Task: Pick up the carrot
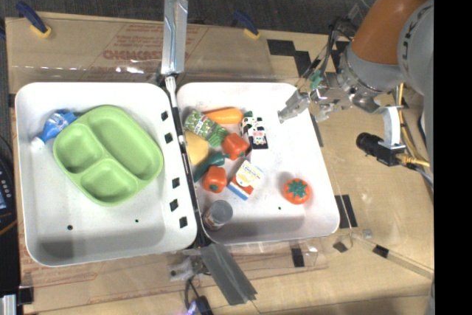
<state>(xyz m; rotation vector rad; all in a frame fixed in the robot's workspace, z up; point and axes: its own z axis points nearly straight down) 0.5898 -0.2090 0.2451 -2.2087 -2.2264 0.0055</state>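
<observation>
Near the frame's bottom we see a tomato (296,190) in the right bin (313,214). Farther up, at centre, the carrot (225,115) lies against the bin's top-left clutter. At upper right, the gripper (292,108) hovers over the bin's rim, holding nothing.

Glossy plastic carrot (225,115), matt green tray (108,154)

An orange carrot (225,115) lies at twelve o'clock of a black-and-white patterned carton (255,133)'s left neighbours, beside a green tray (108,153).
</observation>
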